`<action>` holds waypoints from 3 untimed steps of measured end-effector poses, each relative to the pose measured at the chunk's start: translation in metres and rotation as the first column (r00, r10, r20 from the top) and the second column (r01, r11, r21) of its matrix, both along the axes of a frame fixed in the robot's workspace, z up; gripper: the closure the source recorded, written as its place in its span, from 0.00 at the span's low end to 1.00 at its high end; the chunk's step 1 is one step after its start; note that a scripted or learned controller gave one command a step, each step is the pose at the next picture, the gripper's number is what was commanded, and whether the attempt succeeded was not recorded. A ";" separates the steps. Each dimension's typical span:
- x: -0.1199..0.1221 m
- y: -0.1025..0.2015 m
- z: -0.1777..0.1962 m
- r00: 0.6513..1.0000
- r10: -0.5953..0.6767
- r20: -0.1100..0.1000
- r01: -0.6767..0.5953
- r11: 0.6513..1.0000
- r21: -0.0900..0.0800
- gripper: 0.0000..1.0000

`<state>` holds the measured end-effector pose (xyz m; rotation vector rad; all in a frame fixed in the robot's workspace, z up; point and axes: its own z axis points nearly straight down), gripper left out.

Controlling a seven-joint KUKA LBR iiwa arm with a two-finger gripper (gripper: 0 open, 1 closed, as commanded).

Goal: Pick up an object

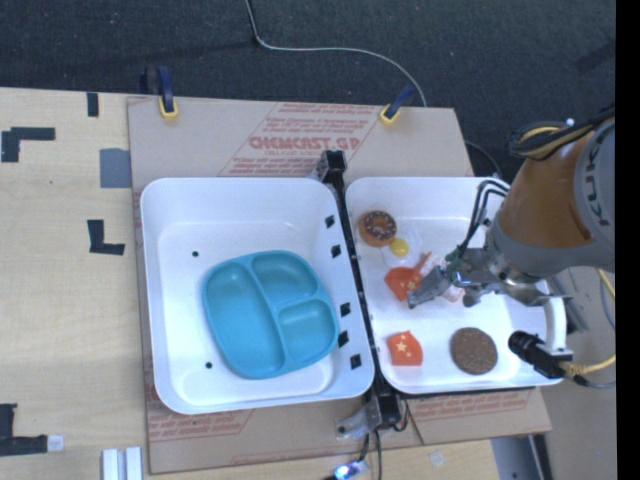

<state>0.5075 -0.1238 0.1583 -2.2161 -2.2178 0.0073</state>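
Objects in right bin: a red piece (401,282) lay near the bin's middle, just beside the tip of the hand; it was too small to name.
Other pieces: a brown ringed doughnut (378,227) sat toward the far left of that bin, a small yellow ball (399,247) just in front of it, a red block with a yellow mark (404,349) near the front wall, and a round brown disc (473,350) to the block's right.
Hand: the hand (432,288) hung low over the right bin, pointing left toward the red piece; whether it was open or closed could not be told, nor whether it touched the piece.
Arm: the grey arm with its orange band (545,203) reached in from the right, over the bin's right side.
Right bin: the white bin (430,193) stood on the surface, touching its neighbour along a black divider.
Left bin: the other white bin (170,218) held a blue sectioned tray (268,312), lying flat and turned at a slant.
Surface: a cardboard sheet (290,138) lay under both bins, clipped at its far edge.
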 end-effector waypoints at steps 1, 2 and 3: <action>-0.002 -0.002 -0.043 1.000 0.000 0.002 0.000 1.000 0.000 0.00; -0.001 -0.002 -0.032 1.000 0.002 0.003 -0.002 1.000 0.000 1.00; -0.001 0.008 0.025 1.000 0.001 0.008 -0.001 1.000 -0.001 1.00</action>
